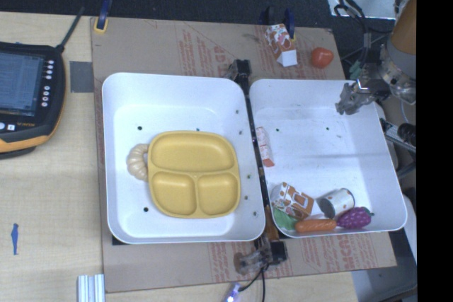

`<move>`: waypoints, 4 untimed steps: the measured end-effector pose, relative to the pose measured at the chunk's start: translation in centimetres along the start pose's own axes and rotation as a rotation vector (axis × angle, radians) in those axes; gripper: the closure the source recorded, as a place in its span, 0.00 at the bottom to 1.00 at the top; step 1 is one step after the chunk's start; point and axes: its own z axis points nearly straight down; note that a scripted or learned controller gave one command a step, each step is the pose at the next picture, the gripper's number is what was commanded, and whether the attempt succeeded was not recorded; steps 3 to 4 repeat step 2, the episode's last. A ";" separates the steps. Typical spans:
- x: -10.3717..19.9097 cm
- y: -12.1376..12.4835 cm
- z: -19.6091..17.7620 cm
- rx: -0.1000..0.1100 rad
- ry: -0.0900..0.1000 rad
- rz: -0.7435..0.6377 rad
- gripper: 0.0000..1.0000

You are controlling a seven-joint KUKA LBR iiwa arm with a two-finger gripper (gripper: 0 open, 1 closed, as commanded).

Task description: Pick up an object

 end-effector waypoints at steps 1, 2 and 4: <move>-0.1 0.0 -1.0 -0.001 -0.001 -0.002 1.00; -0.2 0.0 -2.1 -0.002 -0.002 -0.004 1.00; -0.2 0.0 -2.1 -0.002 -0.002 -0.004 1.00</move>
